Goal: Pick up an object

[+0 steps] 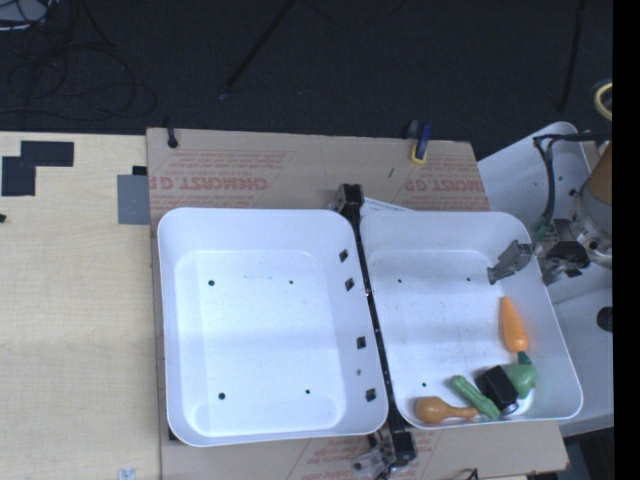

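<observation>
Several small objects lie in the right bin [440,268], near its front right corner. An orange carrot-shaped piece [513,326] lies along the right wall. Below it cluster a green toy [522,376], a black block [497,386], a green stick [471,395] and an orange-yellow pear-shaped piece [438,409]. My gripper [538,258] hangs over the bin's right rim, above and behind the carrot piece. It is open, with one grey finger [510,260] over the bin and nothing between the fingers.
The left bin [180,268] has a bare white floor. A black divider clip strip [360,308] runs between the bins. Brown cardboard [300,173] lies under both. The arm's cables [548,183] stand at the right.
</observation>
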Controlling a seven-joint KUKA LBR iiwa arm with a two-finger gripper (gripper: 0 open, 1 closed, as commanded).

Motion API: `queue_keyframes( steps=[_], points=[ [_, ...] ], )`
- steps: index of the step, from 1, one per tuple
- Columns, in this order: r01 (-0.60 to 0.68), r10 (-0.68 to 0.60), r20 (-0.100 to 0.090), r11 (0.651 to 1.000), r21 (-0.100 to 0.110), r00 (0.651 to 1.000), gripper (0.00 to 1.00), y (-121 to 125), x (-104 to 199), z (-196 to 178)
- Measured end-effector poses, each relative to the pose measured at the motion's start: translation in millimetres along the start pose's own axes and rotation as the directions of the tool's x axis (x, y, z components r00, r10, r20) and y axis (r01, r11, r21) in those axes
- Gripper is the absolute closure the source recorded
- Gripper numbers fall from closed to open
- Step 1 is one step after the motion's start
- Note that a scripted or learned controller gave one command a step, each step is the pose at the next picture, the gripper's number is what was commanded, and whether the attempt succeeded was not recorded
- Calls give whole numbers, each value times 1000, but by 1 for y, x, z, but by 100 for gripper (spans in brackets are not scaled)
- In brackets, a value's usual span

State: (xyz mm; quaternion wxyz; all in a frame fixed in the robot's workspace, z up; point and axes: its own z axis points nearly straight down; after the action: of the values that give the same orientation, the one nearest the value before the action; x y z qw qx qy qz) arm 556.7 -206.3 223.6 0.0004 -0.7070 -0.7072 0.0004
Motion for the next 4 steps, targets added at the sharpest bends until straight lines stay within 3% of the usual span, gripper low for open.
queue_keyframes(
  steps=[1,2,3,4],
  points=[
    [0,0,5,1000,-13,1000,0,-26,-9,-153],
    [-2,2,0,1000,0,1000,0,-83,-7,-169],
    [1,-1,-5,1000,11,1000,0,-46,-5,-7],
    [1,-1,6,1000,-16,1000,0,-70,-8,-240]
  ],
)
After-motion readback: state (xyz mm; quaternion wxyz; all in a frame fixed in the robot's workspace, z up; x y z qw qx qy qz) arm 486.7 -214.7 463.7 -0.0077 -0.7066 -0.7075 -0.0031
